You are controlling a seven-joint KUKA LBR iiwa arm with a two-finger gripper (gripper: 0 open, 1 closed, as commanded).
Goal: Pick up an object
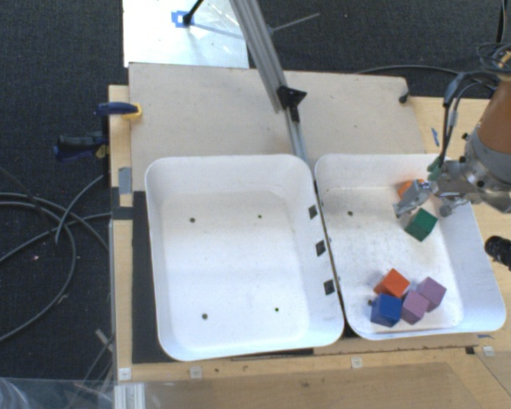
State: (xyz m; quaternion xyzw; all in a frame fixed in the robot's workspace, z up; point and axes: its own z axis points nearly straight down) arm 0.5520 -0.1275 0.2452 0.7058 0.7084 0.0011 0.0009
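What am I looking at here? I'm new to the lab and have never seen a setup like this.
This is one picture from a camera fixed above a bench, looking down at a slant. The grey and orange shape at the right is a robot arm, and its two-finger gripper reaches into the right white bin. Its job is to pick up an object. Just below the gripper lies a green block, with an orange block beside the fingers. Nearer the bin's front corner sit another orange block, a blue block and two purple blocks. I cannot tell whether anything is gripped. The left white bin stands alongside.
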